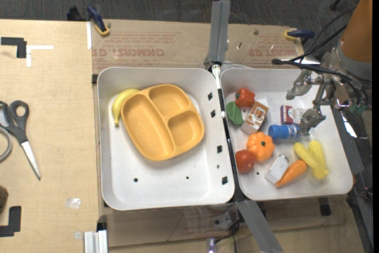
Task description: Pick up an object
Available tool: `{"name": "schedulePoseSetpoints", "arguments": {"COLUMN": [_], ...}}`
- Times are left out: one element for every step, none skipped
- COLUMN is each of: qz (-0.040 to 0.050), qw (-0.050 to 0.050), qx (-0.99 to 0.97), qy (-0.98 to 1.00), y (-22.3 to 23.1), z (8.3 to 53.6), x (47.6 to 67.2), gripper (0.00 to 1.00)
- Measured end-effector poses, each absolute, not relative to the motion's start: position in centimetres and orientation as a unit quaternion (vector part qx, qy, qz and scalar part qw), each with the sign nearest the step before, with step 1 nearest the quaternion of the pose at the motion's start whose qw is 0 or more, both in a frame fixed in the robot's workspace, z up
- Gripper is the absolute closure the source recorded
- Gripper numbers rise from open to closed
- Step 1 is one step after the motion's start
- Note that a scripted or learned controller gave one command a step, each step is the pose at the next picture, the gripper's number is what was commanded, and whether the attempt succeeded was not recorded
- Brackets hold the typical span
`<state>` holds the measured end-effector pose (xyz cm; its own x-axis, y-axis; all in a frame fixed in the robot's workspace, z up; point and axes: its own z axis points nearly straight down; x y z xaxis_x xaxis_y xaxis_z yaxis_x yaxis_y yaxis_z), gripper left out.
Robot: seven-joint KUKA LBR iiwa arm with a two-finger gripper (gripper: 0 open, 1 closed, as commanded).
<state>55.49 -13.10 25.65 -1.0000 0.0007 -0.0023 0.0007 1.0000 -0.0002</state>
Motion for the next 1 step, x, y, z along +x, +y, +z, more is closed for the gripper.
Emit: {"name": "schedulePoseSetpoints", "arguments": {"qz": [-0.0005], "qw": [0.003], "qx": [-0.088], "qy": [0.996], "y": [-9.19], "z": [12.82], "x": [57.35], "gripper": [0.0]}}
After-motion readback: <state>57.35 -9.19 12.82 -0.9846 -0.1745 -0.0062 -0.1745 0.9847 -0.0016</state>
